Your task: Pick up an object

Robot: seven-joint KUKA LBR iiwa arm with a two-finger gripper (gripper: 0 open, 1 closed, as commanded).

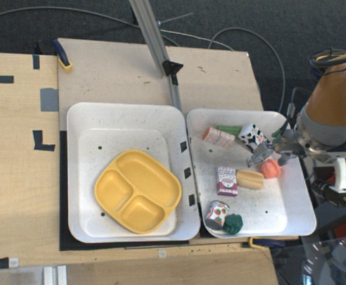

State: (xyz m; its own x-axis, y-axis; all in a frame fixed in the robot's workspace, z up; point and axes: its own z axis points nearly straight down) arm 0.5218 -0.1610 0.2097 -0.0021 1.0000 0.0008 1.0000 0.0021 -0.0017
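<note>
The right bin (291,218) holds several small objects. A red-and-white packet (219,136) and a green piece (229,129) lie near its far edge, with a black-and-white cow toy (253,135) beside them. My gripper (265,154) reaches in from the right and hangs low just in front of the cow toy, right next to an orange-pink ball (272,170). A tan roll (250,180) and a pink carton (227,180) lie left of the ball. At the near edge sit a strawberry-printed can (216,213) and a dark green lump (233,223).
The left bin (78,159) holds a yellow divided plate (138,190). A metal pole (152,31) slants over the bench toward the bins' shared far corner. The arm's orange band (332,100) rises over the right bin's right wall. Cables run behind the bench.
</note>
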